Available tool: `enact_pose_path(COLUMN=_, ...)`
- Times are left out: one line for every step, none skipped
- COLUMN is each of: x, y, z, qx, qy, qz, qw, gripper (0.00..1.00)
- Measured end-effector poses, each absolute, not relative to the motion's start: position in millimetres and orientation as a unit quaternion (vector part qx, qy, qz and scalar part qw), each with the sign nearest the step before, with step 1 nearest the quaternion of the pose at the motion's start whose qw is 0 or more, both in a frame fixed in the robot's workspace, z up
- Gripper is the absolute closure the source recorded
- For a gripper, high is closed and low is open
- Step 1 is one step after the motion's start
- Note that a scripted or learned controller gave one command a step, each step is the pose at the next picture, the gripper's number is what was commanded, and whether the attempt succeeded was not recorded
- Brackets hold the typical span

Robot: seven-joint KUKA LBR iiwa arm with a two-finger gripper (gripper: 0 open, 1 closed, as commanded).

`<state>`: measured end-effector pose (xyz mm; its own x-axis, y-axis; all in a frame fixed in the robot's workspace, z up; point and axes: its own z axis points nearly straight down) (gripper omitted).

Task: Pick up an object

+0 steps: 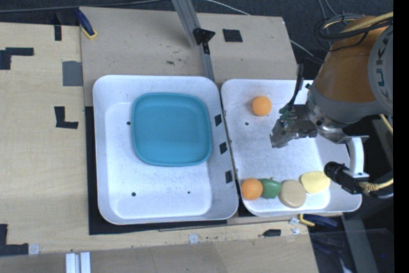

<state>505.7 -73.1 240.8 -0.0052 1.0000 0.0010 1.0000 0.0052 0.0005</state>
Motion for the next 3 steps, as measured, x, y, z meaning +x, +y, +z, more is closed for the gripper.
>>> enact_pose_path(x=502.5, y=-18.1, z=247.2, qx=-0.705, qy=-0.709, qz=-0.0002, qw=0.001, gripper=1.00)
enact_pose_path(x=504.9, y=36.6, z=247.2, qx=-0.705, qy=-0.709, qz=0.0000, qw=0.001, gripper=1.00)
enact_pose_path(x=497.3, y=77.4, z=240.3, qx=-0.706, qy=-0.708, qz=0.0004, qw=0.001, gripper=1.00)
